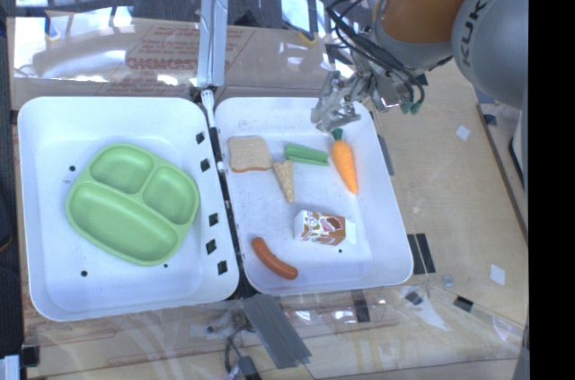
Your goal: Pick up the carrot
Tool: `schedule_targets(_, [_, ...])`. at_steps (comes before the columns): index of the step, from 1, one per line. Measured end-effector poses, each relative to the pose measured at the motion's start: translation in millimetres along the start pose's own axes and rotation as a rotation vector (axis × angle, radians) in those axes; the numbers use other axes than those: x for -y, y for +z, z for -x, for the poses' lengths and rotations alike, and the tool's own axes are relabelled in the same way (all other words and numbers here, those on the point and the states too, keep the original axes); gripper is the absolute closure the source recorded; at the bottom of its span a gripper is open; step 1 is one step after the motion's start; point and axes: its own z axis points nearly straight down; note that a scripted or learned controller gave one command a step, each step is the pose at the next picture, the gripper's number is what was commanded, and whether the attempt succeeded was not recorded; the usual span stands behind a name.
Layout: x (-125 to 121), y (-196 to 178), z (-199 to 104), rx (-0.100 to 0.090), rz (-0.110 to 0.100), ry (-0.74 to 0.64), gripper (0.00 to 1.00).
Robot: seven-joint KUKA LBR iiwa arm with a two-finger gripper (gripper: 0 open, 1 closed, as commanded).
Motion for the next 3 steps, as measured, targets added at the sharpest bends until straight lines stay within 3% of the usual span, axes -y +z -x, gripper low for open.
schedule_targets(1, [-25.0, 114.6, -1.4, 0.003, 0.000, -0.099, 1.00])
schedule_targets(2, [-2.8, -52.7, 1.0, 0.007, -0.006, -0.297, 1.00])
schedule_targets(3, [28.0, -69.0, -18.9, -0.002, 0.004, -0.757, 1.00])
